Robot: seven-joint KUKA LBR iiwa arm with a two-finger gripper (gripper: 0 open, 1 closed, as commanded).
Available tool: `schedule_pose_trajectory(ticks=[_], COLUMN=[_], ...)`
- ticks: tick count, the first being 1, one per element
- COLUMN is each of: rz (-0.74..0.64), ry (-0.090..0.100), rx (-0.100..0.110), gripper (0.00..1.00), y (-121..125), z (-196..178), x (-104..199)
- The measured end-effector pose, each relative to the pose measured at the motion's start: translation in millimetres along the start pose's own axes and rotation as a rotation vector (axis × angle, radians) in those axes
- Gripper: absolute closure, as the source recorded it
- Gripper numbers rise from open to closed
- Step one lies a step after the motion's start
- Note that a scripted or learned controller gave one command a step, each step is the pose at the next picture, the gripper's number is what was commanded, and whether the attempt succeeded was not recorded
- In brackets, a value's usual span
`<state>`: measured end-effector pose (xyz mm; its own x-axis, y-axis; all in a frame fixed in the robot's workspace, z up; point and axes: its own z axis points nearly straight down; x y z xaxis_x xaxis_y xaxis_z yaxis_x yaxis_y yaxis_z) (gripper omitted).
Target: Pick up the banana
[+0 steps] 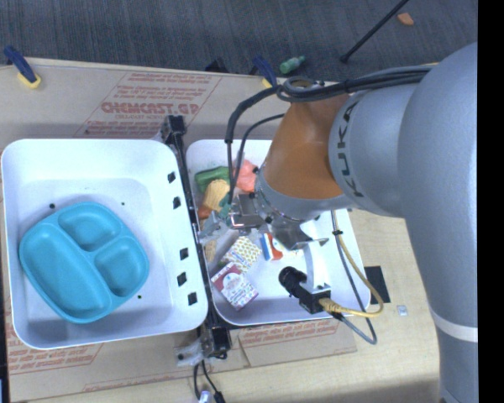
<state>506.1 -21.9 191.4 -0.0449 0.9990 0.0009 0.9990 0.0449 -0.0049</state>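
Banana (216, 195) — yellow, small, partly hidden under arm's wrist — lies in right bin (319, 309) near left wall, just below green item (210, 175), among clutter.

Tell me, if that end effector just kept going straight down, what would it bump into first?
Probably the small items under the end effector in the right bin, likely the yellow banana, though depth is unclear from above.

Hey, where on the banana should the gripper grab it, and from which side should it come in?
Probably from above, across the banana's narrow width at its exposed yellow part. It lies low in the right bin, near the wall by the left bin, wedged between a green item and other clutter, so side approaches look blocked. The arm covers its far end, so its full pose is unclear.
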Motion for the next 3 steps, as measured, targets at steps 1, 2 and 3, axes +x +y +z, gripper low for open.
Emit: schedule_pose_trajectory(ticks=[1,2,3], rz=[-0.028,-0.044,0.071], ry=[-0.001,-0.002,0.000], rx=[-0.001,-0.006,0.002], gripper=[0.00,0.00,0.00], y=[18,-11,-29], z=[0,-166,1], x=[74,35,35])
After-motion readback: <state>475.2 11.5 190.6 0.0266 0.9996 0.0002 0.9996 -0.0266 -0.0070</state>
